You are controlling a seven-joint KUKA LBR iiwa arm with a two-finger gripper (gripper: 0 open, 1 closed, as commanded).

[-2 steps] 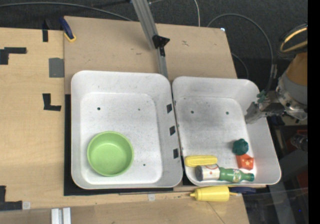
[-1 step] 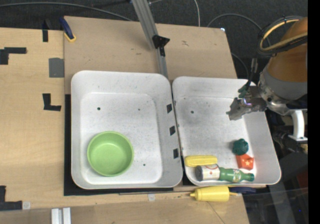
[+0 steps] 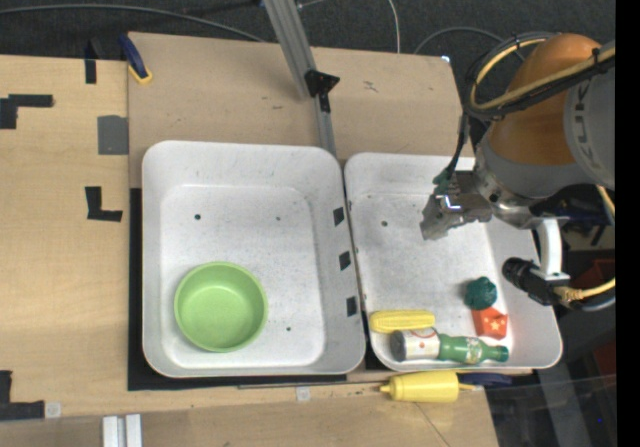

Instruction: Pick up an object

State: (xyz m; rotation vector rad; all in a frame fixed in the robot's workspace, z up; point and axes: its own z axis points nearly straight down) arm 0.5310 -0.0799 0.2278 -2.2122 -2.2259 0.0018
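Observation:
My gripper (image 3: 437, 222) hangs over the upper middle of the right bin (image 3: 400, 185), with nothing visible between its fingers. Below it, near the bin's front right corner, lie a dark green round object (image 3: 481, 290), a small orange-red piece (image 3: 491, 323), a yellow corn-like piece (image 3: 402, 320) and a green bottle with a white label (image 3: 447, 347) on its side. A green bowl (image 3: 220, 306) sits at the front left of the left bin (image 3: 240, 165). The gripper is well apart from all of these.
A yellow bottle-like object (image 3: 423, 387) lies on the bench just outside the right bin's front edge. A grey pole (image 3: 290, 20) slants in from the top to the bins' divider. Cables loop behind the bench.

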